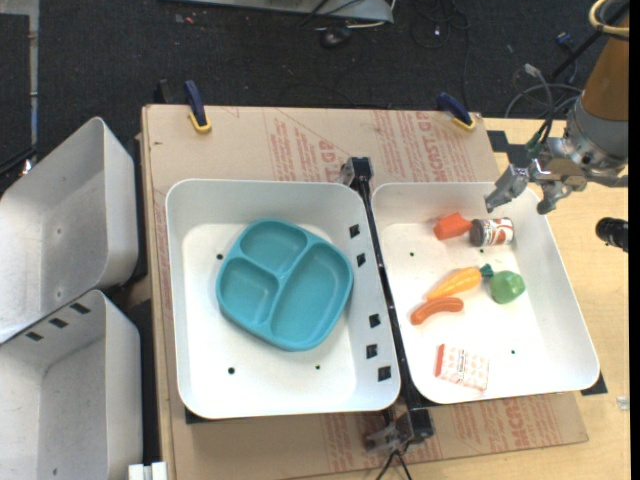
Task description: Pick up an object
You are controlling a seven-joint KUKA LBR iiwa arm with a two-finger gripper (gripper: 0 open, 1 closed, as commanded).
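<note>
Right bin [570, 308]: orange wedge [450, 226]; small can [492, 232], lying on its side, long axis roughly left-right, touching the wedge; carrot [455, 282]; green pepper [506, 285]; orange sausage [437, 311]; white packet [462, 365] near the front.

Left bin [190, 268]: teal divided plate [286, 283].

Gripper [528, 190]: over the right bin's far right corner, fingers [503, 189] spread wide, nothing between them.

Nearest item: the can, just beside and slightly toward the front-left of the fingers. Judged likeliest target; the spread probably must cross its short axis.
</note>
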